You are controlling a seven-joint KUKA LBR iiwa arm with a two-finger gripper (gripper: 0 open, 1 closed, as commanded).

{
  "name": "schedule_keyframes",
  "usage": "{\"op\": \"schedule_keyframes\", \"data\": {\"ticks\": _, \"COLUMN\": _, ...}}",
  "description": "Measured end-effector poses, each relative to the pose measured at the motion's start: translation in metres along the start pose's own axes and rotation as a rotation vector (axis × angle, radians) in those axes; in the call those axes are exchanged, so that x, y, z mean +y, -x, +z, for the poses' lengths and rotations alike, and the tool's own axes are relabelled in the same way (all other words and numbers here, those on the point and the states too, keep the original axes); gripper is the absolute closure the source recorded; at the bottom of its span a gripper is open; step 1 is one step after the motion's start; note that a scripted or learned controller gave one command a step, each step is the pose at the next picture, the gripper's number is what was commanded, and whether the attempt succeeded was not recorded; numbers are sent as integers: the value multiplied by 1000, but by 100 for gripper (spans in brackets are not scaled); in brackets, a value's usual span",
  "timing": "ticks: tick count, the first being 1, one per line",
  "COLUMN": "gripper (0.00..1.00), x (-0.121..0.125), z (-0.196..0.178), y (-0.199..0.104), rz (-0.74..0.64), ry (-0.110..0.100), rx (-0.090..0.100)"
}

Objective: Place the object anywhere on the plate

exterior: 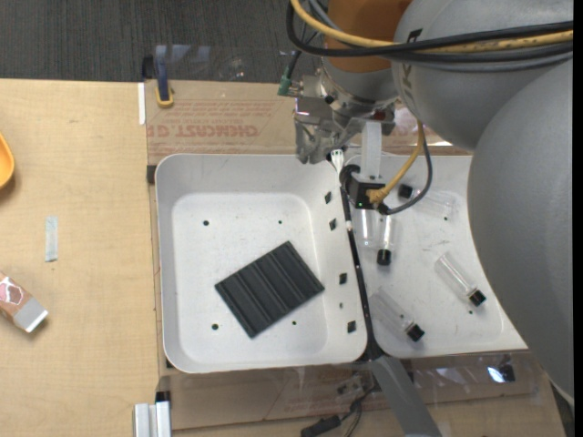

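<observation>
Wooden bench (pixel 82 353) (two white bins (pixel 182 335))

Left bin (pixel 173 271) and right bin (pixel 446 335): white moulded plastic, smooth, faint sheen; the plate (pixel 270 289) in the left bin is dark, matt, ribbed along its length. Clear tubes (pixel 458 279) in the right bin look like glossy transparent plastic with black caps. Counter (pixel 73 335) is pale wood-look board, matt; cardboard (pixel 219 127) behind the bins is brown, dull, printed; arm (pixel 519 153) has a smooth grey satin shell, an orange band, and glossy yellow and black cables (pixel 410 39).
</observation>
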State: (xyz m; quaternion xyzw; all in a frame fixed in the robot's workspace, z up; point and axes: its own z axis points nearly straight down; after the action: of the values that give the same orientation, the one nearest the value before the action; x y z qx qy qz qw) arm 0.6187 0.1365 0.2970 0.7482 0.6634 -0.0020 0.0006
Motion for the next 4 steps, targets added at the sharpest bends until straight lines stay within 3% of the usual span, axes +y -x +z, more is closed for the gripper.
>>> {"op": "schedule_keyframes", "data": {"ticks": 1, "gripper": 100, "x": 24, "z": -53, "y": 3, "rz": -47, "ry": 0, "rx": 0}}
{"op": "schedule_keyframes", "data": {"ticks": 2, "gripper": 100, "x": 35, "z": -144, "y": -45, "rz": -61, "ry": 0, "rx": 0}}
{"op": "schedule_keyframes", "data": {"ticks": 4, "gripper": 100, "x": 34, "z": -143, "y": -55, "rz": -177, "ry": -1, "rx": 0}}
